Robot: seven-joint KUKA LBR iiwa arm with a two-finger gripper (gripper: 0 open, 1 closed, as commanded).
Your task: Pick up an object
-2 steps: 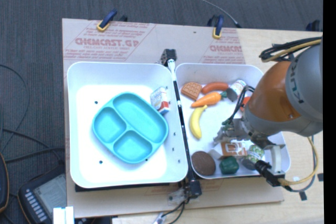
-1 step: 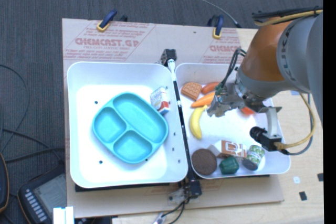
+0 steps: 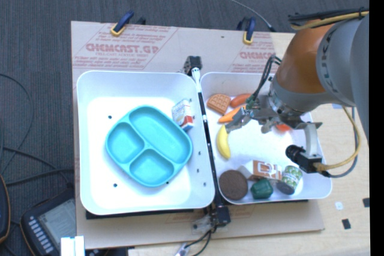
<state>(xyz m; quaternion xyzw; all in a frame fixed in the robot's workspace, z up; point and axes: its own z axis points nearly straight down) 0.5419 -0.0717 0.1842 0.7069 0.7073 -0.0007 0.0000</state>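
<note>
Closest to the lens, along the near wall of the right bin (image 3: pixel 321 192), sits a row of small things: a dark brown round cookie (image 3: pixel 233 184), a green lump (image 3: pixel 261 189) just beside it, a small printed box (image 3: pixel 266 170) behind those two, and a can with a green label (image 3: pixel 291 179) at the row's outer end. Farther into that bin from the cookie, a yellow banana (image 3: pixel 223 142) lies close to the divider side. Beyond the banana, near the far wall, are a tan waffle-patterned piece (image 3: pixel 218 103) and an orange carrot (image 3: pixel 235 108), touching or nearly so.

Over the middle of the right bin hangs the arm (image 3: pixel 318 63), its orange band above the wrist. The gripper (image 3: pixel 249 117) sits low beside the carrot, above the banana; whether its pincer is apart or together cannot be told, and nothing can be seen held in it.

Across the divider from the banana, the left bin (image 3: pixel 90 189) holds a blue three-compartment tray (image 3: pixel 149 145). A small carton with red and white print (image 3: pixel 183 114) stands at the tray's far corner, near the divider.
</note>
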